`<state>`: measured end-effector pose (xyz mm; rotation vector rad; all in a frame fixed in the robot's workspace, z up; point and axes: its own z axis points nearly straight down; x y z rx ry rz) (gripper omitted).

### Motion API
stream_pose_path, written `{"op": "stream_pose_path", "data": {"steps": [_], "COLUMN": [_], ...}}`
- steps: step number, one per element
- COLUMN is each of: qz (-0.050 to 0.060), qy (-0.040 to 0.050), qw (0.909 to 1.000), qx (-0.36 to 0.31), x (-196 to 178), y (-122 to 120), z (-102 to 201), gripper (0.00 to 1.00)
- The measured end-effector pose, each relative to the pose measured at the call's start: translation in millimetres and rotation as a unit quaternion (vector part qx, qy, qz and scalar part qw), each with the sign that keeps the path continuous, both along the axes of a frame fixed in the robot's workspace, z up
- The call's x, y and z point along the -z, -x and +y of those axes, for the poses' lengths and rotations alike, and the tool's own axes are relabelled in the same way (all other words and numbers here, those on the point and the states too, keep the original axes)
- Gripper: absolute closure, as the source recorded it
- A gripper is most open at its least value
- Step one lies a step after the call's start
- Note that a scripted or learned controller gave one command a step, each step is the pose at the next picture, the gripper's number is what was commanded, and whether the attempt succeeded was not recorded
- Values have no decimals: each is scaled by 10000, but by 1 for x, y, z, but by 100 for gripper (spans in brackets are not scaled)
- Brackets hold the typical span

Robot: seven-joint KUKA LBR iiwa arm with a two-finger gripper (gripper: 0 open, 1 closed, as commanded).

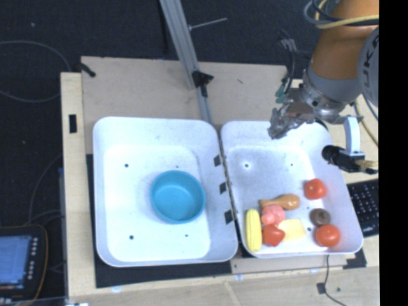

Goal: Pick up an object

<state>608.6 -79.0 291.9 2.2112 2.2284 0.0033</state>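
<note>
Bench [140, 88] with two white bins [115, 145]

1. The tabletop [146, 88] looks like pale, matt wood or board, lightly scuffed.
2. Both white bins, the left bin [111, 171] and the right bin [268, 164], look like smooth plastic with a faint sheen.
3. The blue bowl [177, 196] appears to be smooth plastic with a soft gloss.
4. The slanted rail [182, 37] looks like grey metal, dull in finish.
5. The toy foods look like plastic: the red tomatoes [327, 235] shine a little, the yellow corn [253, 229] is ribbed, the brown drumstick [282, 202] is smooth.
6. The arm's orange band [347, 34] is glossy; the hand [284, 123] looks like dark metal.
</note>
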Motion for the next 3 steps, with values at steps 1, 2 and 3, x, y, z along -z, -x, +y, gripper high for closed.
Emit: {"op": "stream_pose_path", "data": {"steps": [1, 2, 3], "qz": [6, -2, 61], "qy": [-2, 3, 2], "qw": [10000, 10000, 10000], "qx": [0, -1, 2], "x": [0, 5, 28], "y": [-13, -25, -32], "z": [51, 103, 146], "gripper": [100, 100, 100]}}
